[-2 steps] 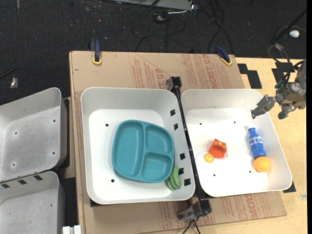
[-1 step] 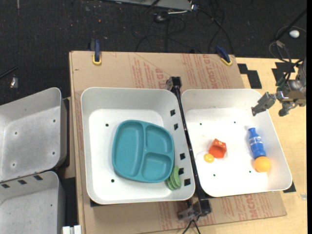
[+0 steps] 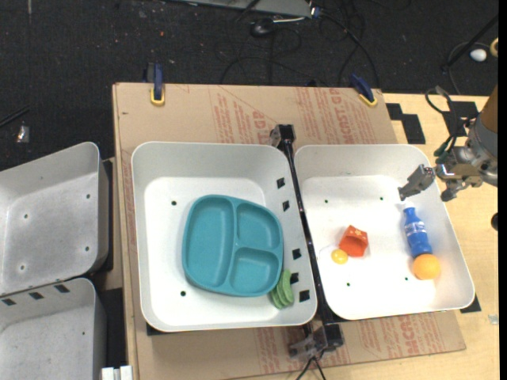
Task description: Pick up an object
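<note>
Where the right bin (image 3: 372, 311) comes nearest the camera, an orange ball (image 3: 426, 267) touches the lower end of a blue bottle (image 3: 414, 231); left of them an orange-red block (image 3: 355, 241) and a small yellow piece (image 3: 339, 256). Left bin (image 3: 158, 212): teal divided plate (image 3: 231, 245), green item (image 3: 281, 290) at its near corner. Farther back, my pincer (image 3: 437, 182) hangs over the right bin's far right edge, fingers apart, holding nothing. Cardboard-topped bench (image 3: 238, 113) beyond.
</note>
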